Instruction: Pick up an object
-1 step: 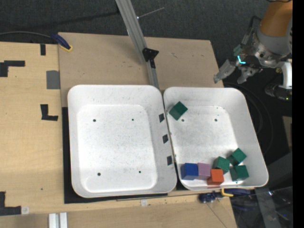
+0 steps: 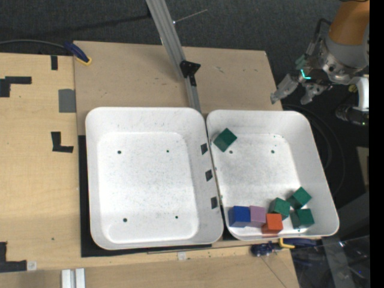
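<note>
Your hand [image 2: 298,91], fingers apart and holding nothing, hangs outside the right bin [image 2: 312,137] at its far corner; the lone green cube [image 2: 225,140] lies down-left, nearest.

Wooden bench [image 2: 144,77], dark floor [image 2: 72,11]
</note>
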`<state>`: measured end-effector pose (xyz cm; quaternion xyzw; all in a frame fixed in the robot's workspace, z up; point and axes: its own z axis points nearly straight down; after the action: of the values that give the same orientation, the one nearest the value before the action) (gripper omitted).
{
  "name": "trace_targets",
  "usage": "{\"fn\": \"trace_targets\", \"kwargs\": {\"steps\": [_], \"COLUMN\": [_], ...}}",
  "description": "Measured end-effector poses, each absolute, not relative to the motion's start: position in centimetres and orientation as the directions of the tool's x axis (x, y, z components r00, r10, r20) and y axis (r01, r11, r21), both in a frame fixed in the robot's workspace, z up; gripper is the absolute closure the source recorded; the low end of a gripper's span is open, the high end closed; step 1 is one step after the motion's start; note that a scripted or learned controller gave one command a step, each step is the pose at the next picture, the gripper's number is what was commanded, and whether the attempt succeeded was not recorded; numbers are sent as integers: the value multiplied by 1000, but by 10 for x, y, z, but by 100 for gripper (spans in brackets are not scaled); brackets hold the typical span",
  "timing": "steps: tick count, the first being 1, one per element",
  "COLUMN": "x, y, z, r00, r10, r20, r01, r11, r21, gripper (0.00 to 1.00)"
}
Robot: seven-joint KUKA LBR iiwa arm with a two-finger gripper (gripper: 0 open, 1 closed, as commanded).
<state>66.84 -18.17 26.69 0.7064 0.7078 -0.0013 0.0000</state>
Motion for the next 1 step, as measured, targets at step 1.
{"fn": "trace_targets", "kwargs": {"steps": [1], "x": [659], "y": [-185], "z": [209], "r00": [-1], "r10": [1000], "r20": [0], "r01": [1000], "r11": [1], "r21": [-6], "gripper": [0]}}
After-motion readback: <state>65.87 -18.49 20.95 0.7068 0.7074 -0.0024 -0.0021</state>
